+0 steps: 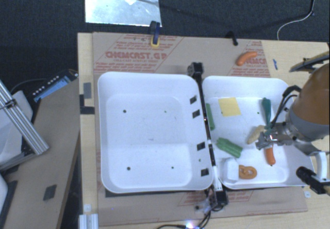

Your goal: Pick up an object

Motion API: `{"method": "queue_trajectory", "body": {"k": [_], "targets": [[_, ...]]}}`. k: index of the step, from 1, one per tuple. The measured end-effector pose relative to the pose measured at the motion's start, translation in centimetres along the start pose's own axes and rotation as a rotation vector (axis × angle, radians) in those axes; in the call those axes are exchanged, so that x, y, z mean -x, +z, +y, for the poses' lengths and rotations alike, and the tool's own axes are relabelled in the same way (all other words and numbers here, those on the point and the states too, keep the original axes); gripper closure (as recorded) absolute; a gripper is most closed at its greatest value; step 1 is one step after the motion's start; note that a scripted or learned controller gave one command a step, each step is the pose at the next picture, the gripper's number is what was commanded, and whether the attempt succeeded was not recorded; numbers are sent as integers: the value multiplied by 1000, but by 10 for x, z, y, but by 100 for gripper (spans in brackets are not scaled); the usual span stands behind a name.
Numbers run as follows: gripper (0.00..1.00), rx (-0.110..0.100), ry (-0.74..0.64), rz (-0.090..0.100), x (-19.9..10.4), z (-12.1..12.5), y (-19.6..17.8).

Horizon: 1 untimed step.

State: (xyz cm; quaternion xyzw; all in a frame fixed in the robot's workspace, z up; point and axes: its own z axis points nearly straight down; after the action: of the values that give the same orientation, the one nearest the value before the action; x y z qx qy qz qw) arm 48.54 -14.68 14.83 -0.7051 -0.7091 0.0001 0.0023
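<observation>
**Tool poised over the right bin, carrot just below it**

Your tool (265,140) hangs low in the right bin (281,88), reaching in from three o'clock on the grey arm (309,112) with its orange band. Whether it is released or clenched you cannot tell; the metal tip is too small and blurred to read, and nothing can be seen caught in it.

The nearest candidate is the small orange carrot (270,157), lying on the bin floor just beside the tool, toward five o'clock from the tip. Its long axis runs roughly twelve to six, nearly upright in the view. A pale tan piece (254,134) sits just beside the tool at about ten o'clock, its long axis slanting from one o'clock to seven. These two flank the tip so closely that a small drift either way decides which one you meet.

Farther off in the same bin: a green cucumber (229,147) toward nine o'clock, an orange ring-shaped piece (247,172) toward seven, a yellow square (229,107) toward eleven, and a teal stick (266,110) at twelve. A sausage-like piece (246,58) lies on the counter (134,50), outside the bins.

Judging from this, the carrot is the likeliest pick, and closing across its short side would suit its lie.
</observation>
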Motion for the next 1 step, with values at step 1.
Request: {"method": "queue_trajectory", "body": {"k": [1], "targets": [[100, 13, 6, -8, 35, 2, -85]]}}
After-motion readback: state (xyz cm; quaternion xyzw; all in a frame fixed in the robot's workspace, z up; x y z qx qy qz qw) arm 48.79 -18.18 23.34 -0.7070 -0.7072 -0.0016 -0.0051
